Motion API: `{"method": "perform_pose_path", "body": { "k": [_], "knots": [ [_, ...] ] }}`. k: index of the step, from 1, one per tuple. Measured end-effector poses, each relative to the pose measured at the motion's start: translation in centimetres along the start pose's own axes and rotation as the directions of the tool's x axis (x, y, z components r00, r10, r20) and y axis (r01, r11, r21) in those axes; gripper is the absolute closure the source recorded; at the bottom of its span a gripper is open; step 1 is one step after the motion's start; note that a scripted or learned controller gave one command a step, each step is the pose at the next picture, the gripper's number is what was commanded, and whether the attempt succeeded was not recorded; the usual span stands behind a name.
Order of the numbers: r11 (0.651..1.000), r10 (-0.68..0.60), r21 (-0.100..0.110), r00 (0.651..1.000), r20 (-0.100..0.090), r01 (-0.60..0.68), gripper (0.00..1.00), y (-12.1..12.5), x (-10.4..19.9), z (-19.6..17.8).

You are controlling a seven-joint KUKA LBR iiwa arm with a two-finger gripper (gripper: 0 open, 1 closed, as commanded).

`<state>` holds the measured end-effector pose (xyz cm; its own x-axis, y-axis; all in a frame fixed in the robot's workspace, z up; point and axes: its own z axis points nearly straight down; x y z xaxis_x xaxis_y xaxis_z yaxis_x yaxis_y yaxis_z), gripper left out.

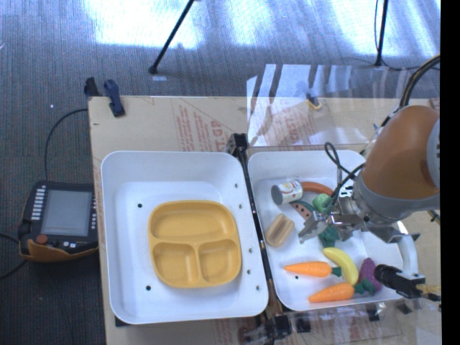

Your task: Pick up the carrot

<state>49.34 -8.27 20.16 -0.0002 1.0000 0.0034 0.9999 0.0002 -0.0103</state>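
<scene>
A carrot [310,269] lies at the lower middle of the right bin [262,165], a second carrot [332,292] just below it and a banana [343,263] beside them; the fingers [314,227] hover above, slightly apart, clamped on nothing. At centre-left, a yellow divided plate [194,243] sits in the left bin [115,192] on the counter [172,124].

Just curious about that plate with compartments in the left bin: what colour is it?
The plate is plain yellow, shown clearly in the camera view.

Robot lab, teach pendant [59,221], tripod legs [176,27], carpet [43,63]
</scene>
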Motion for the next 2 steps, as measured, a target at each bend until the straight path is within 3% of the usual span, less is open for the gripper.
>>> {"method": "perform_pose_path", "body": {
  "k": [1,2],
  "knots": [
    [0.915,-0.403,-0.002,0.915,0.000,0.403,0.00,-1.79,-3.92,11.63],
    [0.920,-0.391,0.000,0.920,-0.004,0.391,1.00,-1.87,-4.12,10.73]
  ]
}}
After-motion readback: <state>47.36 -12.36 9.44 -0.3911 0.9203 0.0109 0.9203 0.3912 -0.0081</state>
